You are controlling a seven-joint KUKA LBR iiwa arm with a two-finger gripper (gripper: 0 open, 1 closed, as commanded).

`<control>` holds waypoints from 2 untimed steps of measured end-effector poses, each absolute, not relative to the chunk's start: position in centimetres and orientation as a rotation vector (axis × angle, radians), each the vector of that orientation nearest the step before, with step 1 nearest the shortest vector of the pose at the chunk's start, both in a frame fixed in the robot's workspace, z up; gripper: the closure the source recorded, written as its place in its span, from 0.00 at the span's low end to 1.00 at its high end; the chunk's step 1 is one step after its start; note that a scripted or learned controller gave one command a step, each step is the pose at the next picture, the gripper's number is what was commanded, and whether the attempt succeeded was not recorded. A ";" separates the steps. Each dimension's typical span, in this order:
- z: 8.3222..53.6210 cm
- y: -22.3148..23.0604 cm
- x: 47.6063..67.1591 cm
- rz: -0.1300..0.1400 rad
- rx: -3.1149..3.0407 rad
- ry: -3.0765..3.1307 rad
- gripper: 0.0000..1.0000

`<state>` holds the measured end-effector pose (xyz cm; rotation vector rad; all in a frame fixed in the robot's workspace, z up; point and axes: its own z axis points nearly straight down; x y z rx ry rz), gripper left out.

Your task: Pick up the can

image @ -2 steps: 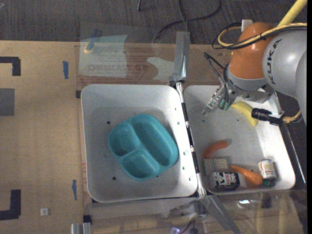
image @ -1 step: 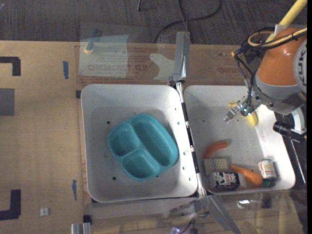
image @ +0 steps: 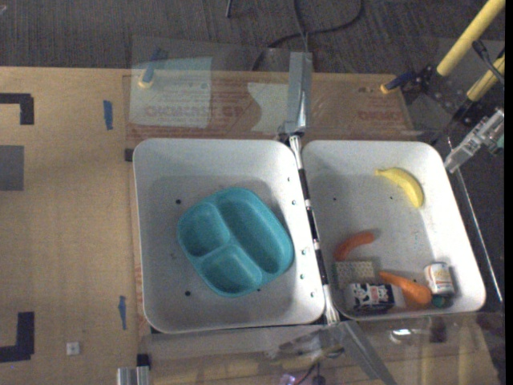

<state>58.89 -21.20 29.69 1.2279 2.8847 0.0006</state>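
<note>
The can [image: 439, 278] is small, white with an orange-red label. It stands upright in the near right corner of the right bin [image: 353, 175], close to the bin's right wall. An orange carrot-like piece [image: 405, 288] lies just to its left, nearly touching it. A small dark green thing [image: 440, 301] sits right in front of it.
Also in the right bin are a banana [image: 403, 185] at the back, a curved orange piece [image: 354, 245], a grey speckled block [image: 354, 272] and a black-and-white carton [image: 370, 296]. The left bin [image: 160, 175] holds a teal divided plate [image: 234, 241]. Yellow poles [image: 474, 29] and a clamp [image: 479, 139] stand at the right.
</note>
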 end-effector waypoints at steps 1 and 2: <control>31.5 -22.1 61.2 0.001 1.229 2.882 1.00; 34.2 -9.0 62.6 0.004 1.084 2.939 1.00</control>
